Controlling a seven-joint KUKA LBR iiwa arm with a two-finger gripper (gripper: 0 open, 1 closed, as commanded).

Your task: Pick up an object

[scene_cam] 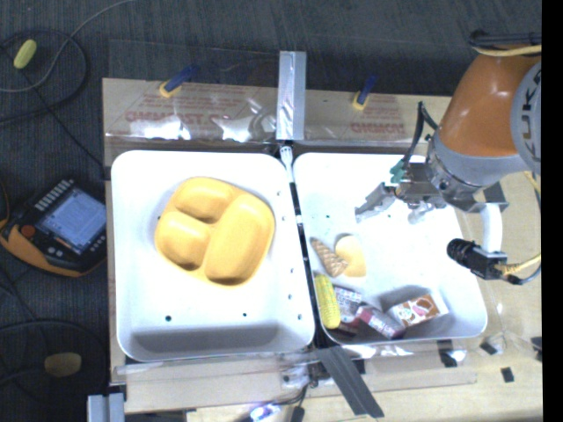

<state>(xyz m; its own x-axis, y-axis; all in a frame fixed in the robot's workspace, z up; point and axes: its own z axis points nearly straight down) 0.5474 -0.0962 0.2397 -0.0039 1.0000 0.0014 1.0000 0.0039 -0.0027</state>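
In the left white bin (pixel 132 236), a large yellow bread-shaped lump (pixel 214 229) sits near the middle. In the right white bin (pixel 457 280), small items crowd the near-left part: an ice cream cone (pixel 334 255), a corn cob (pixel 326 300) along the left wall, a dark packet (pixel 365 316) and a small carton (pixel 416 309). Above the bin's far part hangs the gripper (pixel 393 204), its fingers spread apart and holding nothing, clear of the items.

One fixed camera looks down at a slant on both bins (pixel 211 167).
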